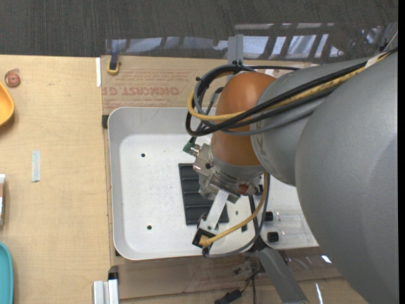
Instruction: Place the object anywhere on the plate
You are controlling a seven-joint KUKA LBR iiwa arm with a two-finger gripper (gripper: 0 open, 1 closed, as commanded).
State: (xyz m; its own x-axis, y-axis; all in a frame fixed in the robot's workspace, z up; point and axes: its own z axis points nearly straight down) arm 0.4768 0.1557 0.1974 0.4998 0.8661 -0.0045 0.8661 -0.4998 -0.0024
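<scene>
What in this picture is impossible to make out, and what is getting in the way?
- Camera view: the grey arm covers most of the right bin, so its contents cannot be told.
- Camera view: the black ribbed thing in the left bin runs under the wrist on its right side, and what it is cannot be told.
- Camera view: the orange thing and the teal thing are cut off by the left edge.

In the shallow white plastic bin [136,189], the left half of the floor lies open from above. The bulky grey arm with orange band [243,106] overhangs its right side. A black ribbed flat piece [190,195] lies mid-bin, partly beneath the arm.
</scene>
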